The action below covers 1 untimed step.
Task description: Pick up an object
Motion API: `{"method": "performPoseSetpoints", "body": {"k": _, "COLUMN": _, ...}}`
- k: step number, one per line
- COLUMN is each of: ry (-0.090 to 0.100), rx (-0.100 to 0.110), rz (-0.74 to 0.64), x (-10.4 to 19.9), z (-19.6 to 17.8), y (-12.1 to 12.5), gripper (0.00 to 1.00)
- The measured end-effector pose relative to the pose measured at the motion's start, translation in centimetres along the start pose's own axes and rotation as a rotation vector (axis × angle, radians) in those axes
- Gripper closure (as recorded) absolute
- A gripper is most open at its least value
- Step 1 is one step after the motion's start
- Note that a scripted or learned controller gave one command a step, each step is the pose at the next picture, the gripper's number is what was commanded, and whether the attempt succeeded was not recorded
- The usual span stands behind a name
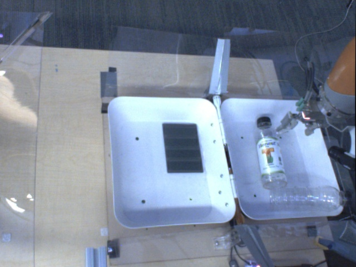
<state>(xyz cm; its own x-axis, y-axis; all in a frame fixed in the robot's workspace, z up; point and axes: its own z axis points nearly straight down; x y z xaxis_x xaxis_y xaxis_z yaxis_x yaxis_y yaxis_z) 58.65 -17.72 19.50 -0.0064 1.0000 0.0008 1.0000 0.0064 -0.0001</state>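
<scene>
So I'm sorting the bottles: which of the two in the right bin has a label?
The black-capped bottle lying mid-bin, wearing an orange and green label. The clear bottle along the bin's near edge is bare.

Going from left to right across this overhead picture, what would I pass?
Left white bin → dark rectangular pad lying in it → right white bin → small labelled bottle with a black cap → gripper → the arm's orange band.
</scene>
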Motion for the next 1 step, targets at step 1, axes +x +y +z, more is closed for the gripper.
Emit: {"method": "performPoseSetpoints", "body": {"k": 1, "ry": -0.001, "rx": -0.003, "rz": -0.162, "x": 1.08, "z": 10.09, "y": 2.11, "gripper": 0.00}}
